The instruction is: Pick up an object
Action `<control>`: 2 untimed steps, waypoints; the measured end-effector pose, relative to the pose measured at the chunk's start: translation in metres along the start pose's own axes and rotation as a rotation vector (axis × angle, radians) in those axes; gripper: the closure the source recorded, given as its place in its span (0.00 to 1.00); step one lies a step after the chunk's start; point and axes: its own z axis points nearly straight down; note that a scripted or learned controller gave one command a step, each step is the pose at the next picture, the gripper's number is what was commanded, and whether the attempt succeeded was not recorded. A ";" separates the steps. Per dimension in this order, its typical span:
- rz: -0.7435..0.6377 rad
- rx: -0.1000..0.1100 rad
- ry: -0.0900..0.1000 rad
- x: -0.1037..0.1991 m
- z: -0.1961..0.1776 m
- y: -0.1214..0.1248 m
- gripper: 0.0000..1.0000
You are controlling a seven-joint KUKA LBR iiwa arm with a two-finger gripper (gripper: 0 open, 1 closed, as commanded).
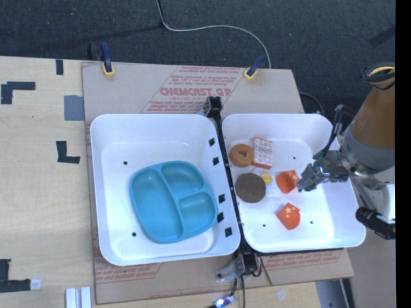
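Arm: we see the grey arm (pixel 376 130) with its orange band reaching in from the right, over the right bin's far side.
Pincer: the pincer (pixel 304 181) hangs low inside the right bin, just beside an orange block; we cannot tell whether it is released or clenched, as the dark tips blur together.
Right bin: the white right bin (pixel 321 236) holds five small things.
Orange block near pincer: we place this orange block (pixel 286 181) just left of the pincer tips, touching or almost touching them; we cannot tell which.
Second orange piece: another orange-red piece (pixel 289 215) lies nearer the front of the bin, apart from the pincer.
Doughnut: a small brown doughnut (pixel 241 154) sits near the divider.
Brown disc: a dark brown round disc (pixel 250 188) lies just below the doughnut.
Packet: a red-and-white packet (pixel 262 151) lies right of the doughnut.
Left bin: the left bin (pixel 109 146) holds a blue divided plate (pixel 172 200).
Tabletop: both bins rest on a cardboard sheet (pixel 192 88) on the wooden tabletop (pixel 38 172).
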 end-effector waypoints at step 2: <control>-0.004 0.007 0.003 0.110 0.011 -0.004 1.00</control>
